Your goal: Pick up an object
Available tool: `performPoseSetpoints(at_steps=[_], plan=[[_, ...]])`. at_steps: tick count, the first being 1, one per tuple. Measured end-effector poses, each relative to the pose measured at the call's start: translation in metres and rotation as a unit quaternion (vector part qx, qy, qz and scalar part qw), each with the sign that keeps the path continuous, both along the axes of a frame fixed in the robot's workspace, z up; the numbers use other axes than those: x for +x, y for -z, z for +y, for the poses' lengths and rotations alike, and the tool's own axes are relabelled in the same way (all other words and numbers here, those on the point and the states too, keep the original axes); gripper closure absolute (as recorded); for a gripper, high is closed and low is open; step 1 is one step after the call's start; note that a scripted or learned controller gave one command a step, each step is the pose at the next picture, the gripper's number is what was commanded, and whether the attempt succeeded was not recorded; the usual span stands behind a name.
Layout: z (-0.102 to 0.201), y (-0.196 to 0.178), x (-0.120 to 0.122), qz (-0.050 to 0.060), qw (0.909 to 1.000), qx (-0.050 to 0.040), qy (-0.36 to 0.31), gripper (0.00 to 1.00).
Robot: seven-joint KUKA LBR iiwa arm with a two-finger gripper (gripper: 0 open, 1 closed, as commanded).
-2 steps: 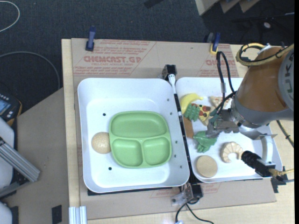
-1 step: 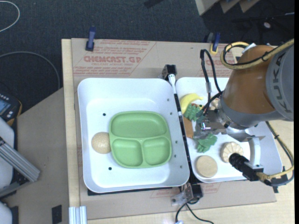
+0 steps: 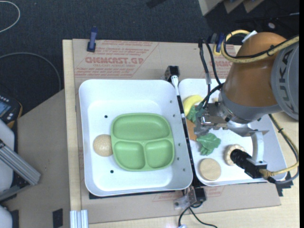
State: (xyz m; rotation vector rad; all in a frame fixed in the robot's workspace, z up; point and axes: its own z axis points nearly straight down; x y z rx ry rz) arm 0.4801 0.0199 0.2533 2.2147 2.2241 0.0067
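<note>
Now left bin (image 3: 90, 127): green tray (image 3: 141, 141), tan puck (image 3: 102, 145); right bin (image 3: 273, 163): green toy (image 3: 207, 143).

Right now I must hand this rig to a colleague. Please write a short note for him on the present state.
Claw: low in the right bin, over its left part; whether it grips anything cannot be told.
Right bin: yellow item at the back, green leafy item just under the claw, tan disc at the front, round pale item beside it.
Left bin: green divided plate with a beige ball touching its left edge.
Done: no pick confirmed.
Left: lift one object.
</note>
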Motion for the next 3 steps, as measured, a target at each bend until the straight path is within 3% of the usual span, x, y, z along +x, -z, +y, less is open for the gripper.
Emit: performPoseSetpoints(at_steps=[1, 2, 3], plan=[[0.016, -0.008, -0.001, 0.001, 1.0000, -0.0003, 0.001, 1.00], [0.052, 0.022, -0.002, 0.006, 1.0000, 0.0002, 0.000, 1.00], [-0.001, 0.071, 0.038, 0.005, 1.0000, -0.0009, 0.005, 1.00]])
